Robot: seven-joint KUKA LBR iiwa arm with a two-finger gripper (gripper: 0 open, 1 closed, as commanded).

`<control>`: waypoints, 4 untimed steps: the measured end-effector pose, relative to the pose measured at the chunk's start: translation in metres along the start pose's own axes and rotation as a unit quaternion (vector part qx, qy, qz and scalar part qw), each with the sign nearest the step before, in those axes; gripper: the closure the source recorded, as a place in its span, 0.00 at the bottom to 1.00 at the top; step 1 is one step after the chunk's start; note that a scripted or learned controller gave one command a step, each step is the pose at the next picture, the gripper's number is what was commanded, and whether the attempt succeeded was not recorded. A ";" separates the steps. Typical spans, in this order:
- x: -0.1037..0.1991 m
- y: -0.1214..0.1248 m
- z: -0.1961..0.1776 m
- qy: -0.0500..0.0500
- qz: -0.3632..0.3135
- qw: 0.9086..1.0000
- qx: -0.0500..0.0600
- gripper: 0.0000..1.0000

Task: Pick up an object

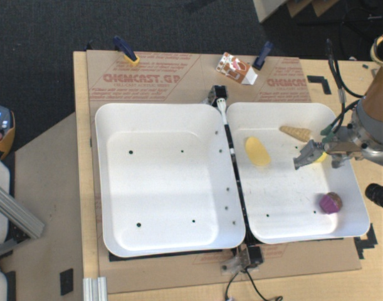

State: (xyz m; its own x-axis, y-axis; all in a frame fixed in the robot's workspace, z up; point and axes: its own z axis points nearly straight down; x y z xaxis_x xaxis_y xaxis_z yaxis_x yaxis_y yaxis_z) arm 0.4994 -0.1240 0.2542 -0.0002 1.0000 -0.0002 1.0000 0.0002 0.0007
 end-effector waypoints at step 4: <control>-0.010 0.049 -0.293 -0.002 0.000 1.000 -0.003 1.00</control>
State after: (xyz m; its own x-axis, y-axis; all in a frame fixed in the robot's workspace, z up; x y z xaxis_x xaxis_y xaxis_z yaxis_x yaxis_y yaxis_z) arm 0.5479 -0.1335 0.5468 -0.0005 1.0000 -0.0040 1.0000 0.0005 0.0072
